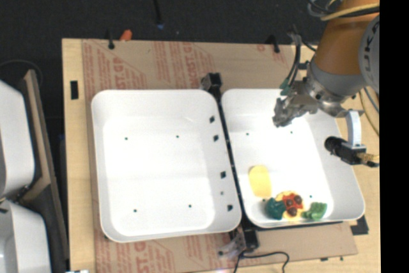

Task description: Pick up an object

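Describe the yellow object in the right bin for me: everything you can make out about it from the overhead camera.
The yellow object is a small, pale yellow block with rounded corners, matte, looking soft or plastic. It lies flat on the floor of the right bin, in the near half, toward the divider side. Nothing appears to touch it: a cluster of green, red and yellow items sits just nearer the front wall, apart from it. The tool hangs over the bin's far part, well away from it.

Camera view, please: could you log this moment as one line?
hand: over right bin, far end, nothing seen held | yellow block: mid-bin | small toys: near edge | left bin
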Controlling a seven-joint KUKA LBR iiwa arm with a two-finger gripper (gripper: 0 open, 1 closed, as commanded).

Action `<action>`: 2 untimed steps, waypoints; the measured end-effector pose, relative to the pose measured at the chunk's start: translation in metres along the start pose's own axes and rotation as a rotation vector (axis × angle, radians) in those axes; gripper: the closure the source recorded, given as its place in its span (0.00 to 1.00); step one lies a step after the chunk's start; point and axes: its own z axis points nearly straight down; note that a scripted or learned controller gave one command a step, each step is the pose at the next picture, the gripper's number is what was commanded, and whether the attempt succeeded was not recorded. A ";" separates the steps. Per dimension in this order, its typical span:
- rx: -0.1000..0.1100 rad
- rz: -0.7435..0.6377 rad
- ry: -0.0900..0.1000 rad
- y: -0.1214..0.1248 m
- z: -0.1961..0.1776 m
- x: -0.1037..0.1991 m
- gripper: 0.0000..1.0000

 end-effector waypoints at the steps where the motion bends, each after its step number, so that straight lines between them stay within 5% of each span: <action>1: 0.000 0.000 0.000 -0.005 -0.008 0.053 1.00; 2: 0.001 0.000 0.000 -0.011 -0.012 0.108 1.00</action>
